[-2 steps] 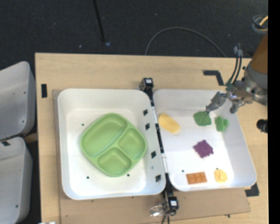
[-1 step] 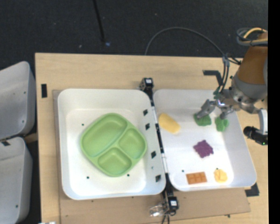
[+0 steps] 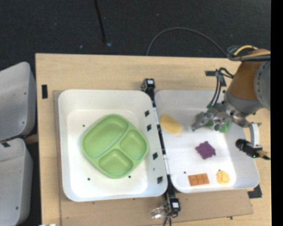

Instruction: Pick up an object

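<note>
While claw (image 3: 208, 121) hovers, yellow piece (image 3: 171, 125) near divider

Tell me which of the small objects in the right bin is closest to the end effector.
The purple piece. It lies just below the end effector, while the pale yellow lump sits farther left and the orange block and small yellow item lie along the bin's lower edge.

Left bin (image 3: 66, 140): shallow white tray holding a light green plastic divided plate (image 3: 114, 146).
Right bin (image 3: 179, 105): shallow white tray holding a pale yellow rounded block (image 3: 171, 125), a purple knobbly toy (image 3: 205, 149), an orange flat rectangular piece (image 3: 198, 179) and a small yellow figure (image 3: 222, 177).
Arm: the two-finger gripper (image 3: 208, 120) is low over the right bin's far part, near the pale yellow block.
</note>
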Robot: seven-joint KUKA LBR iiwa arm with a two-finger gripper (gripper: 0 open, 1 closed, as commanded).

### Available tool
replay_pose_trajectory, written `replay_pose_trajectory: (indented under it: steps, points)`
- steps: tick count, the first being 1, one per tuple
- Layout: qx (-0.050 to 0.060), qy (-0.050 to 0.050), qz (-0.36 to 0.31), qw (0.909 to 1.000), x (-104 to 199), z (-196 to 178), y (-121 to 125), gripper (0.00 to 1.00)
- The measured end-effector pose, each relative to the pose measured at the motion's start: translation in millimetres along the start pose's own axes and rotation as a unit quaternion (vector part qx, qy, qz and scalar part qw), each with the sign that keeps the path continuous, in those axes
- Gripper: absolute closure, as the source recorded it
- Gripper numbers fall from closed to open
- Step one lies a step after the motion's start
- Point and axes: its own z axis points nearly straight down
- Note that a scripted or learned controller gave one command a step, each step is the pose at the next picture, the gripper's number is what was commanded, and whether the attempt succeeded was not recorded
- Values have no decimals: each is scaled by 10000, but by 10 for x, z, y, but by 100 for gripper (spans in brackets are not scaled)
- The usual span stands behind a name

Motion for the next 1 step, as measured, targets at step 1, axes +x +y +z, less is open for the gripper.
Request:
replay_pose_trajectory:
  steps: [1]
  points:
    - [-22, -9, 5, 10000, -8, 103, 1, 0]
